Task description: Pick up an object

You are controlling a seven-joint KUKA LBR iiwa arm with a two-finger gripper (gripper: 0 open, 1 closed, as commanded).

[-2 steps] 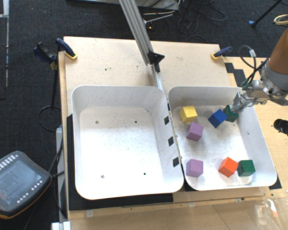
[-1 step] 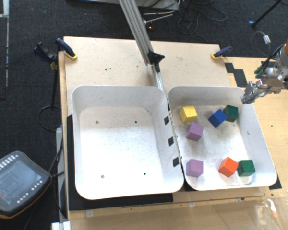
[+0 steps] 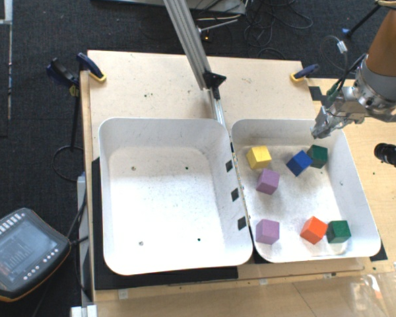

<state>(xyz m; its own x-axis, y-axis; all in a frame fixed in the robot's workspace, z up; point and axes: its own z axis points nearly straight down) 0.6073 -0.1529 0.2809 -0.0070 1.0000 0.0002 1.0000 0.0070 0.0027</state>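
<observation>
In the right bin (image 3: 356, 197), nearest the camera, an orange cube (image 3: 313, 230) touches a green cube (image 3: 338, 230), a purple cube (image 3: 267, 230) to their left. Farther back lie another purple cube (image 3: 267, 181), a yellow cube (image 3: 258, 156) and a blue cube (image 3: 298, 163) touching a dark green cube (image 3: 317, 155). The hand (image 3: 320, 129) hovers just beyond that dark green cube, holding nothing; its spread I cannot tell.

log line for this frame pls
gripper above right bin far rim, nothing seen held | nearest: green cube, blue cube | phase: approach
</observation>
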